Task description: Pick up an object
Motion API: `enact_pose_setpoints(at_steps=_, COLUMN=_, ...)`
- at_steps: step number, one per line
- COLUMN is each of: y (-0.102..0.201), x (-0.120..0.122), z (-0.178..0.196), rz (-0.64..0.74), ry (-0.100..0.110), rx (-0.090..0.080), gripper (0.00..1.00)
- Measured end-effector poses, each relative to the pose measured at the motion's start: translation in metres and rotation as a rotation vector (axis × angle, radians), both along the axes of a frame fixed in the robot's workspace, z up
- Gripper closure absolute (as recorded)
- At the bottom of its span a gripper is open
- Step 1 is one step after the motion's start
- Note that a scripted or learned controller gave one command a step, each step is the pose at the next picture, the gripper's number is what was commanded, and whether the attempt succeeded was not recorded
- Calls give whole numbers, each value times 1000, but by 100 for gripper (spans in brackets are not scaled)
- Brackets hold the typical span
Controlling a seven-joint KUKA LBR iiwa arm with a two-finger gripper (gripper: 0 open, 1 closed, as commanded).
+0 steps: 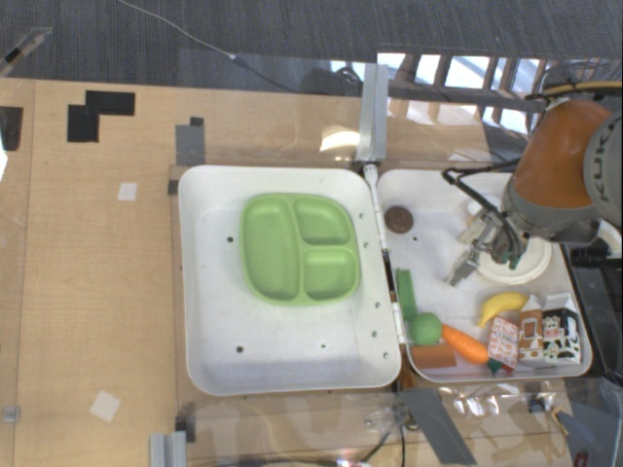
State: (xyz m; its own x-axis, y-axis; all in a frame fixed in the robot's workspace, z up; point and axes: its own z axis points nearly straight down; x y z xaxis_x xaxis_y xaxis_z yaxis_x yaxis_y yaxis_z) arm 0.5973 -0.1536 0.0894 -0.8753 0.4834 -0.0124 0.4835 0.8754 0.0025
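Note:
My gripper (471, 256) hangs over the middle of the right bin (440, 202), its fingers spread apart with nothing between them. Just right of it lies a white round plate (521, 264), partly under the wrist. A yellow banana (502, 306) lies below the gripper. An orange carrot (465, 344), a green round fruit (424, 329) and a green stick (405, 291) sit near the bin's left front. A brown round disc (398, 220) lies at the back left. Small printed cartons (533, 339) stand at the front right.
The left bin (209, 358) holds a green three-compartment tray (299, 248). A metal divider post (372, 115) stands behind the join of the two bins. The orange-banded arm (560, 168) covers the right bin's back right corner.

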Motion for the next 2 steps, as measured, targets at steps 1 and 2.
enact_pose_setpoints(at_steps=1, y=22, x=-69, z=2, rz=46, ry=-5, rx=1, gripper=0)
enact_pose_setpoints(at_steps=2, y=44, x=24, z=-1, rz=-182, ry=-3, rx=5, gripper=0)
